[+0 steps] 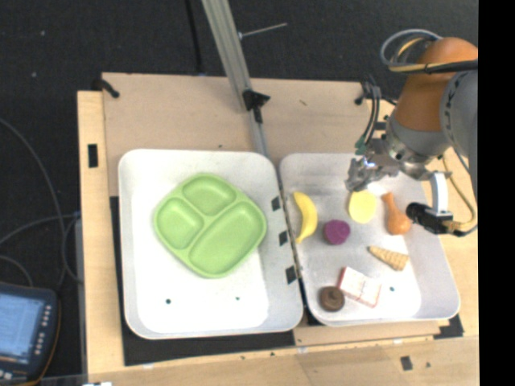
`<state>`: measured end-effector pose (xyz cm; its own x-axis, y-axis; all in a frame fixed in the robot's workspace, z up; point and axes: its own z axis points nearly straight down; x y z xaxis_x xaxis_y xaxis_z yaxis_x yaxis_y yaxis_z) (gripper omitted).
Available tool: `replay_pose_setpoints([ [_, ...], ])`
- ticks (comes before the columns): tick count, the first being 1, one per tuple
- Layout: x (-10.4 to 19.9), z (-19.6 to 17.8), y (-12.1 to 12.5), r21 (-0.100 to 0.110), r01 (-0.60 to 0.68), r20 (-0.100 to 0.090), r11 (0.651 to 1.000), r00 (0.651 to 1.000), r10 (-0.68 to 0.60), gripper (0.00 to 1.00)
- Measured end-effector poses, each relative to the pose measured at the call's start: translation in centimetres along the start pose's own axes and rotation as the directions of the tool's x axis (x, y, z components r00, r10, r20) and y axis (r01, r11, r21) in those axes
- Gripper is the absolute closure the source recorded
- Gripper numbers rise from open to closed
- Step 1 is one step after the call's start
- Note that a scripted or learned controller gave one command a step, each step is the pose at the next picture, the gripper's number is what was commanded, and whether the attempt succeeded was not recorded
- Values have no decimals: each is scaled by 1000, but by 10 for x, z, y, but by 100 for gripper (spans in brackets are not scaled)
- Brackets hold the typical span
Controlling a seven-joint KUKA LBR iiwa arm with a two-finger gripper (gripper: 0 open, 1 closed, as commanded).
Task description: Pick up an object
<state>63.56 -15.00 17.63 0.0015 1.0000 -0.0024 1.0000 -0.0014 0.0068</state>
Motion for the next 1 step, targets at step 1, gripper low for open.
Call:
replay_pose_setpoints([
  [1,-6,-47,-2,0,-2,0,1000,1000,2,100],
])
